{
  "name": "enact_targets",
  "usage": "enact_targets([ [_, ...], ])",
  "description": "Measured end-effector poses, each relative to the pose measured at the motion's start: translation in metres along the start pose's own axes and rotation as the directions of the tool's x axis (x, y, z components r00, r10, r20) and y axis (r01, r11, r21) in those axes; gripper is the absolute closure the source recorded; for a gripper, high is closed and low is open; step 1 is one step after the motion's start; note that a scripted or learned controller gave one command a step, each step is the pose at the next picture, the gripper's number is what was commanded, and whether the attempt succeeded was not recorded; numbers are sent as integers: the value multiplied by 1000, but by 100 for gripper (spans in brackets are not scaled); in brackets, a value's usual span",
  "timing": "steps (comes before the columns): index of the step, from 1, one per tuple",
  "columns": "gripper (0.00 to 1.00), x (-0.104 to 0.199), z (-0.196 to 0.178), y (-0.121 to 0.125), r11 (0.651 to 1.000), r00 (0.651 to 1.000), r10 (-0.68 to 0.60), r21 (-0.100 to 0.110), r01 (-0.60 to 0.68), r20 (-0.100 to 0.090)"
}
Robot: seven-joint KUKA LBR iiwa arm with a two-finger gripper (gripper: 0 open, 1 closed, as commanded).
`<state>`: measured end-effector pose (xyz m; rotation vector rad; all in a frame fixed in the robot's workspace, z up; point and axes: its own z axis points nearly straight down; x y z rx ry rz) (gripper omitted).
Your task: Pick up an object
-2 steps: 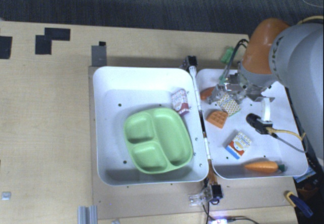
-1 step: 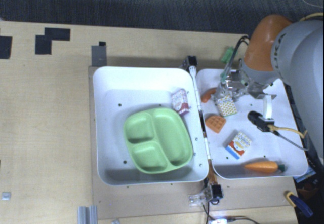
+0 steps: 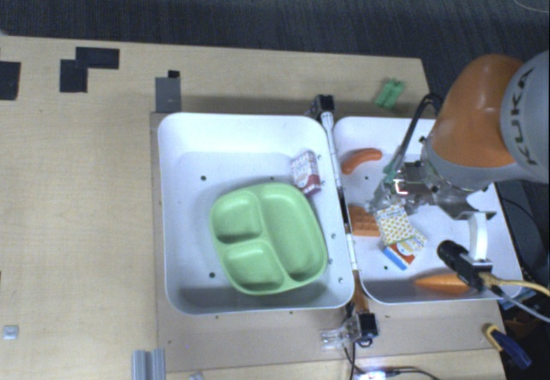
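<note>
Arm over the right bin (image 3: 516, 262).
I see the gripper (image 3: 397, 191) above a patterned packet (image 3: 398, 228); I can't tell its grip state.

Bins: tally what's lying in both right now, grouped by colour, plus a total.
Green: 1, the divided plate in the left bin.
Orange: 3, the sausage-shaped piece, the wedge and the carrot-like piece in the right bin.
Patterned: 2, the small packet and the checkered packet.
Total: 6.
</note>
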<state>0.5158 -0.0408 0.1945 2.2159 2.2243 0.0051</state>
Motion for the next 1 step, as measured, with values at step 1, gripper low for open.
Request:
enact_targets([
  [1,100,-1,-12,-29,1000,1000,2,2,-2,0],
])
